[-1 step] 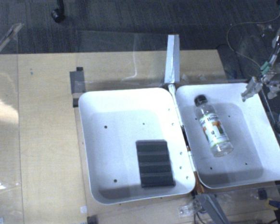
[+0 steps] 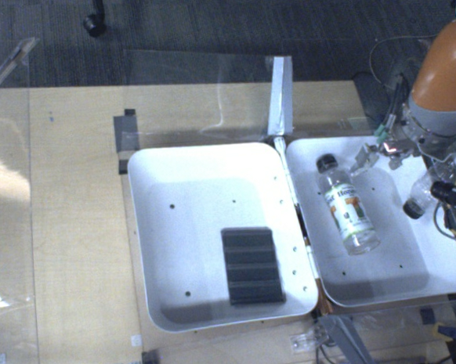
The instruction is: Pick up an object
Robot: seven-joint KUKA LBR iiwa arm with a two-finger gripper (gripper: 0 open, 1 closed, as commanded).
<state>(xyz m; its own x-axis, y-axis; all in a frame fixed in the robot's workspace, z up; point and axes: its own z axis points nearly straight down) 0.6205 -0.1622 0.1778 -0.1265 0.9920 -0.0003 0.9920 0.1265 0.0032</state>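
- The gripper (image 2: 379, 152) hangs over the far right corner of the right bin (image 2: 423, 258), just beside the bottle's cap end. The arm (image 2: 439, 74) comes in from the right above it.
- Whether the gripper is open or closed I cannot tell, as the wrist hardware hides it from this angle. Nothing can be seen in its hold.
- The bottle (image 2: 347, 211) is clear with a black cap (image 2: 325, 162) and lies on its side on the floor of the right bin. The cap points to the far side and the base to the near side, and the bottle sits close to the wall shared with the other bin.
- It rests free, touching nothing but the floor, so there is room on its right side for the gripper to come down.
- The block (image 2: 252, 266) is black and ribbed. It lies flat in the left bin (image 2: 192, 219) near the front wall, well apart from the gripper.
- Judging by where the gripper is, the bottle is the likelier pick and the block would need a long reach across.
- The lift looks not yet begun — both things lie on their bin floors.
- One risk is that a round, smooth bottle may roll or slip if it is gripped off-centre.
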